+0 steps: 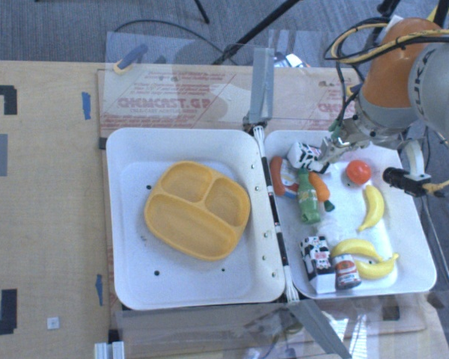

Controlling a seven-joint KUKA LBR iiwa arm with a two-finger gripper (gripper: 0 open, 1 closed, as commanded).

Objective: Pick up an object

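Camera view, catalogued left to right. Left bin (127, 223): holds one yellow divided plate (197, 209), lying flat, nothing on it. Right bin (415, 271): sausage (276, 176) against the left wall; black-and-white cow toy (304, 155) near the back; green bottle (308, 199) touching a carrot (320, 188); red tomato (358, 171); single banana (372, 206); second spotted toy (315, 254) beside a small jar (346, 271) and a banana pair (367, 257) at the front. Gripper (331, 151): low over the back of the right bin, just beside the cow toy and above the carrot; whether its tips are apart or together cannot be told. Step judged: descent toward a grasp, nothing seen held. Next move calls for settling around a single item in this crowded cluster, then closing and lifting.
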